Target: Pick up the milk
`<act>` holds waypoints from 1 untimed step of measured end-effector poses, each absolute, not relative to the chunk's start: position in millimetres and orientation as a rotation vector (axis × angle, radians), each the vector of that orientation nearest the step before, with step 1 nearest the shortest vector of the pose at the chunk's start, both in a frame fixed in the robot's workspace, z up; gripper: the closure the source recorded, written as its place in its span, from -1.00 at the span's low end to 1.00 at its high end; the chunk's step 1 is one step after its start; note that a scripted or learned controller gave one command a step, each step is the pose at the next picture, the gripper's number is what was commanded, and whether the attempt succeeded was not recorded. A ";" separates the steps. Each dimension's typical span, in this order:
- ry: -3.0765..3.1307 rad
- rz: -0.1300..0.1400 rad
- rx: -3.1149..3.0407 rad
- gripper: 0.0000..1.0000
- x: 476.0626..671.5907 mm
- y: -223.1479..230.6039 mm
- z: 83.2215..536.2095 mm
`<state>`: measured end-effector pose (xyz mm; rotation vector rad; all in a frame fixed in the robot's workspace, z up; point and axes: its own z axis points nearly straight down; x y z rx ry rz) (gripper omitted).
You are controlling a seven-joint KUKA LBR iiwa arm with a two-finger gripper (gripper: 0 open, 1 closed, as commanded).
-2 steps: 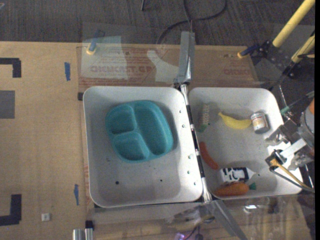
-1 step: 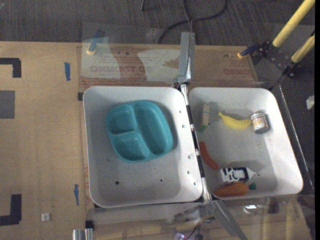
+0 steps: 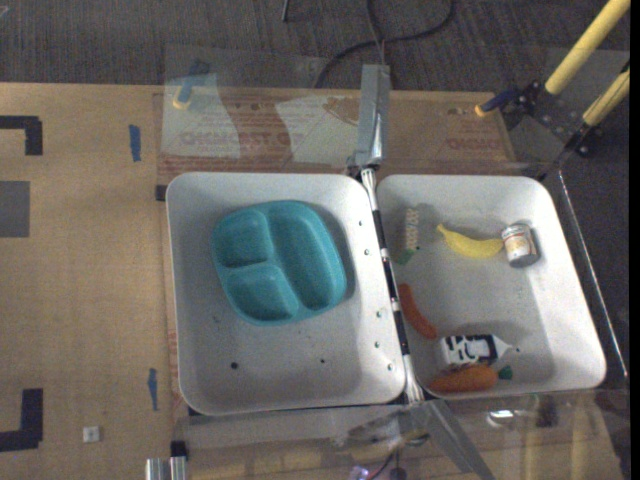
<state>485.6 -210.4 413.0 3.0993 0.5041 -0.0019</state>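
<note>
Where the right bin's [image 3: 560, 268] near edge runs, the milk [image 3: 474, 348] lies on its side.
A carrot [image 3: 463, 378] touches it in front; a banana [image 3: 468, 243] and small can [image 3: 518, 244] sit farther back; a teal divided plate [image 3: 280, 261] occupies the left bin [image 3: 200, 348].

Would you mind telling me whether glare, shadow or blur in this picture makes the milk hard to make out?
In the camera view the light is dim and even, with a bluish cast; the whole frame is slightly soft, so the print on the milk cannot be read; it lies by the carrot near the right bin front wall, with faint shadows and no glare on it; pale reflections show on the clear sheets behind the bins.
</note>
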 end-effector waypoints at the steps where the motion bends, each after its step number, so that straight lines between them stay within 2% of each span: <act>1: 0.321 -0.006 3.128 -1.00 479.7 -222.5 349.1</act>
